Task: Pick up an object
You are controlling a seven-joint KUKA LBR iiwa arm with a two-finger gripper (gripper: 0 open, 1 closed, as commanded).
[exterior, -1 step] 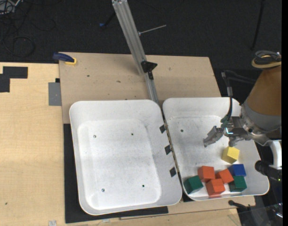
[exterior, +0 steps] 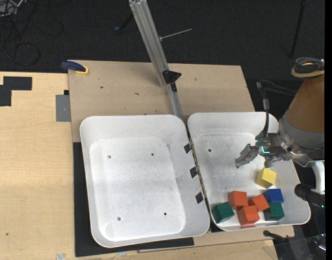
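In the right bin [exterior: 225,129], my gripper [exterior: 244,157] hangs over the bare floor near the middle. It is open, with nothing between its fingers. A yellow block [exterior: 267,176] lies just to its lower right, apart from the fingers. Along the bin's near edge sits a cluster of blocks: three orange ones [exterior: 237,198] [exterior: 260,202] [exterior: 248,214], a green one [exterior: 223,212], a blue one [exterior: 274,195] and another green one [exterior: 274,212].
The left bin [exterior: 136,183] stands beside the right one, with black clips along the shared rim [exterior: 192,171]. A slanted metal rail [exterior: 155,53] rises behind the bins. The arm's orange band [exterior: 310,104] is at the right.
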